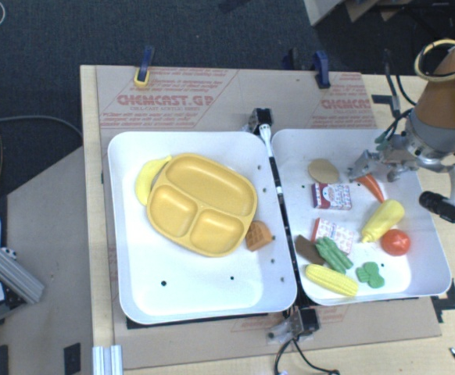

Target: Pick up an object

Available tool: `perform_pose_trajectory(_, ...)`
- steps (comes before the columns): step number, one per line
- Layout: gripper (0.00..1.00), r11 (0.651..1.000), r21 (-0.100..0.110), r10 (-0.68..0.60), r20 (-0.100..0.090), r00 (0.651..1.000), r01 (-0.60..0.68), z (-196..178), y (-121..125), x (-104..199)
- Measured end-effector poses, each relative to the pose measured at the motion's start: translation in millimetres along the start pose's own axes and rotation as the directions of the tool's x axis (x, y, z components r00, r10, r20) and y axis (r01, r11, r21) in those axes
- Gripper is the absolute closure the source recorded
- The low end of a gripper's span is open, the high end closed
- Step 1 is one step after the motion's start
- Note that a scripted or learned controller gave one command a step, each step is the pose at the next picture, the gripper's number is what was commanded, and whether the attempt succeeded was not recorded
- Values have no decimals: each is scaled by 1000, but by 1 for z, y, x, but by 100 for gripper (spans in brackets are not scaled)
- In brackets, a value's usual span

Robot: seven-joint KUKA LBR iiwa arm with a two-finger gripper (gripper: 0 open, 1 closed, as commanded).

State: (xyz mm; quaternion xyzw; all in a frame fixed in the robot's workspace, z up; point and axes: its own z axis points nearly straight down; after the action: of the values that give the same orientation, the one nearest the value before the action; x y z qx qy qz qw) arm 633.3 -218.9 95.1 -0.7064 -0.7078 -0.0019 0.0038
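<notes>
My hand (370,165) hovers just above the small orange plastic carrot (374,187) in the right white bin (438,266); grip state unclear. Carrot looks light, stiff, slippery: pinch mid-body.

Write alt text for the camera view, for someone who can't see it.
A grey and orange robot arm reaches from the right, its hand low over an orange carrot in the right bin, among toy foods. The left bin holds a yellow divided tray.

The grey arm (438,116) reaches in from the right, its tool (366,166) lowered, pointing left.
</notes>
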Motion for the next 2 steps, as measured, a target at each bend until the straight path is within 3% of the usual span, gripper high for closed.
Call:
perform_pose_trajectory(1,0,1000,-2,-2,1,1000,2,9,2,4)
perform_pose_trajectory(2,100,1000,-6,-2,7,1000,2,-2,2,2)
